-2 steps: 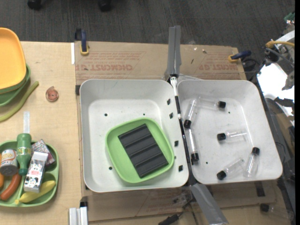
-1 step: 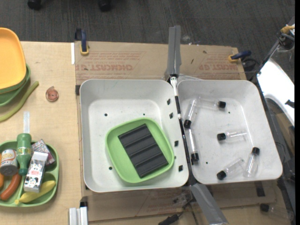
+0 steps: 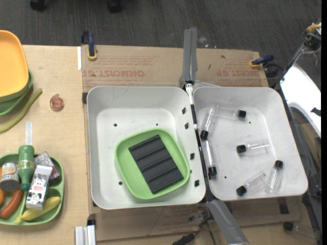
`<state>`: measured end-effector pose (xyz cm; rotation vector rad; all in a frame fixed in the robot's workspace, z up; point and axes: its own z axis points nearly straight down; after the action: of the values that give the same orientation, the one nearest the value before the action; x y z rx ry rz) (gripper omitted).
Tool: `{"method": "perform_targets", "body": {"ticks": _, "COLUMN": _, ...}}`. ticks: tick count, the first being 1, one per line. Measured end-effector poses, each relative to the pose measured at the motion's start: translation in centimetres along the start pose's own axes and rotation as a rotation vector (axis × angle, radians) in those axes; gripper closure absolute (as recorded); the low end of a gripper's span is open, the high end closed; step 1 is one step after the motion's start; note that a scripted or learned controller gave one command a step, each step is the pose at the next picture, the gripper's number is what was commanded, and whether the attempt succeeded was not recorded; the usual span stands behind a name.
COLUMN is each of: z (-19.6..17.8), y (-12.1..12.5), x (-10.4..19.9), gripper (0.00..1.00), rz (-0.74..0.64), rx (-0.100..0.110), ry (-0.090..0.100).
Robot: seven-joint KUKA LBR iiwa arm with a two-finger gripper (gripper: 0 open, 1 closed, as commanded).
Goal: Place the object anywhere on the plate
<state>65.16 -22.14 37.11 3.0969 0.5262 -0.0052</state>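
— Lowest in the frame, what do you see?
— Toy food on a green divided tray (image 3: 57, 204) at the lower left of the wooden table (image 3: 56, 137); a green bottle (image 3: 25, 163) stands among it.
— And the bins?
— Left bin (image 3: 102, 111) at centre; it holds a green plate (image 3: 122, 160), tilted in the frame; a black ridged block (image 3: 156, 162) lies flat on the plate, inside its rim.
— The right bin (image 3: 271, 103)?
— Six clear vials (image 3: 254, 148) with black caps, scattered; two lie along its left wall.
— The hand?
— How far it is open, or what it has hold of, I cannot tell.
— Anything else?
— Stacked yellow and green plates (image 3: 10, 60) at the upper left; printed cardboard (image 3: 133, 68) lies beneath the bins.
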Motion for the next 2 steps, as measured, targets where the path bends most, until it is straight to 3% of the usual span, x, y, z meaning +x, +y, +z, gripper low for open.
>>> {"method": "perform_targets", "body": {"ticks": 1, "z": -2.1, "y": -0.1, "x": -0.4, "gripper": 0.0, "rz": -0.048, "rx": 0.0, "ry": 0.0}}
{"method": "perform_targets", "body": {"ticks": 2, "z": -6.9, "y": 0.0, "x": 0.0, "gripper": 0.0, "rz": -0.105, "rx": 0.001, "ry": 0.0}}
